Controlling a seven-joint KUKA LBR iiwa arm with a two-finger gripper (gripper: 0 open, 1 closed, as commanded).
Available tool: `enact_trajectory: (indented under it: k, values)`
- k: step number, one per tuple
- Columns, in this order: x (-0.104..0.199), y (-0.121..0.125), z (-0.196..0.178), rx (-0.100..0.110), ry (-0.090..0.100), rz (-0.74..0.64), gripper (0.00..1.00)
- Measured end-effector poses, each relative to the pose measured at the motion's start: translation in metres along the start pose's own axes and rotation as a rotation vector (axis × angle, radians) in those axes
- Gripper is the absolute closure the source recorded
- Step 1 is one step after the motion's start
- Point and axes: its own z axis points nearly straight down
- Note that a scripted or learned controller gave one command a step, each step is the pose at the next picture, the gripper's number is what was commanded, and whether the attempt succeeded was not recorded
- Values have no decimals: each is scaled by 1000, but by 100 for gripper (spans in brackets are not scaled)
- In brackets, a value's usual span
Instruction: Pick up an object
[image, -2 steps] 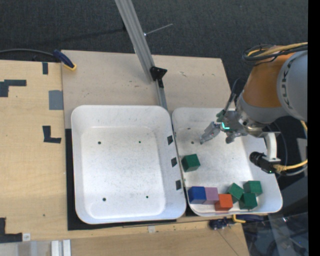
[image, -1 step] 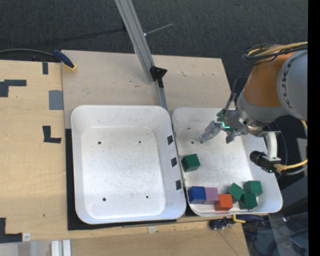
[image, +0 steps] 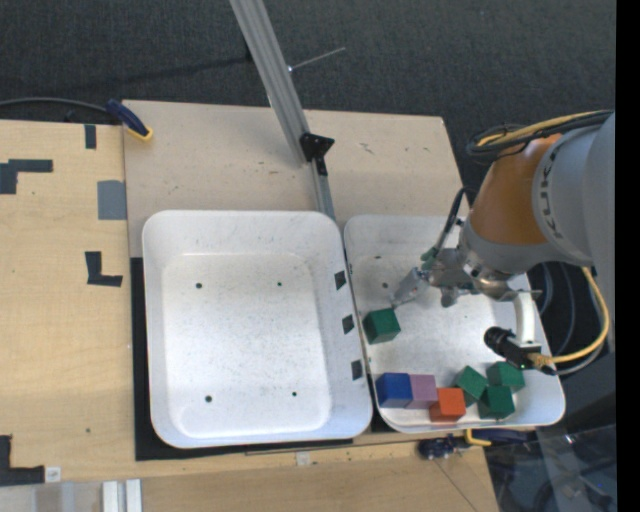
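The gripper (image: 412, 287) is poised inside the right bin (image: 400, 232), just above the lone green cube (image: 381, 325), apparently lined up for a grasp. Nothing is seen between its parted fingers. Other blocks (image: 450, 392) are clustered beyond the cube, against the bin's near wall.

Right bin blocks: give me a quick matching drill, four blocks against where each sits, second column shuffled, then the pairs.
Things:
1. blue block
2. orange block
3. purple block
4. lone green block

Places:
A. between the blue and orange blocks
B. apart from the cluster, nearest the end effector
C. against the right bin's near-left corner
D. just left of the green cluster, near the front rim

Pairs: 1-C, 2-D, 3-A, 4-B
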Motion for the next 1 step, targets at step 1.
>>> enact_trajectory:
  k: [1]
  values:
    - [0, 0, 45, -5, -1, -1, 0]
